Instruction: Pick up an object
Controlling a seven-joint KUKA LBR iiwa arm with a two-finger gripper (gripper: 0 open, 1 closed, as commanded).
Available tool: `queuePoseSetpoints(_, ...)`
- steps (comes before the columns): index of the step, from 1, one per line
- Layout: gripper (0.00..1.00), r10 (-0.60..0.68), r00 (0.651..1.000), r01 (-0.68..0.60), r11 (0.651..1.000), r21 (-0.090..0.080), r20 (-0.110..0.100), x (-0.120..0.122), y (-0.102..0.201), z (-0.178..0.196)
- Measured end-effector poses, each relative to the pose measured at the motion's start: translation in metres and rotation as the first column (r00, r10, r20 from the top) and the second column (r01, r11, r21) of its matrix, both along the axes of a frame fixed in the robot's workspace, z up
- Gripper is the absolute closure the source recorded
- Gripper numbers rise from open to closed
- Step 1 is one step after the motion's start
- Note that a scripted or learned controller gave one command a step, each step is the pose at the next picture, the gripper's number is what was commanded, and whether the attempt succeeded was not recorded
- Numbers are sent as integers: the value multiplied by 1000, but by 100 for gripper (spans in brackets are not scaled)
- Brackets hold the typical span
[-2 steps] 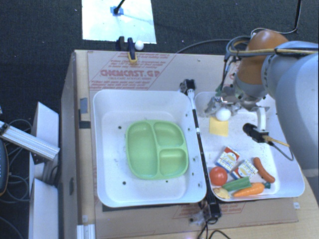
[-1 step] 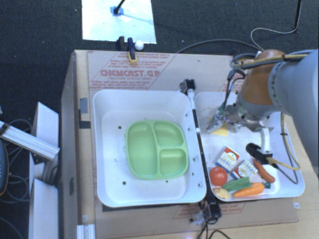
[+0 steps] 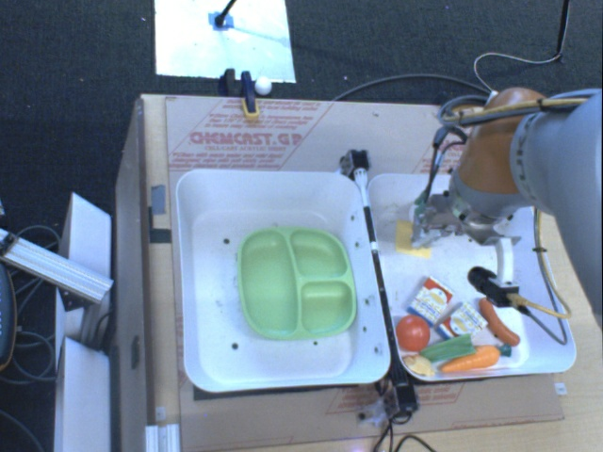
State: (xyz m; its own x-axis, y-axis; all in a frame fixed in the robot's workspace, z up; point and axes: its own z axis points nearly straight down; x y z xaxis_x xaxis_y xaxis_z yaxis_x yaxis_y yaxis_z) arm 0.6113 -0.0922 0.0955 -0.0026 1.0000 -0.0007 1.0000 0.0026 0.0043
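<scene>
My gripper [image 3: 426,220] hangs low over the far left part of the right bin [image 3: 537,361]. A flat yellow piece [image 3: 411,240] lies right under and just in front of it, partly covered by it. Whether the two touch is unclear. Toward the bin's front lie two small red-and-white cartons [image 3: 431,301], a red tomato [image 3: 413,333], an orange carrot [image 3: 471,359], a green vegetable [image 3: 448,348] and a red sausage [image 3: 498,322].
The left bin [image 3: 203,281] holds a green divided plate [image 3: 296,282]. A black rod [image 3: 369,224] runs along the wall between the two bins. The grey arm [image 3: 551,149] with its orange band reaches in over the right bin's far right side.
</scene>
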Motion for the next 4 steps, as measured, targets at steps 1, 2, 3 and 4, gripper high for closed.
queuePoseSetpoints(1, 0, 0, 1000, 0, 1000, 0, 0, 0, 0, 0)
queuePoseSetpoints(2, 100, 2, 1000, -2, 1000, 0, 2, 1, 0, 11)
queuePoseSetpoints(3, 0, 2, 1000, -2, 1000, 0, 2, 1, 0, 11)
queuePoseSetpoints(4, 0, 1, 1000, -1, 1000, 1, -3, 37, -14, -11)
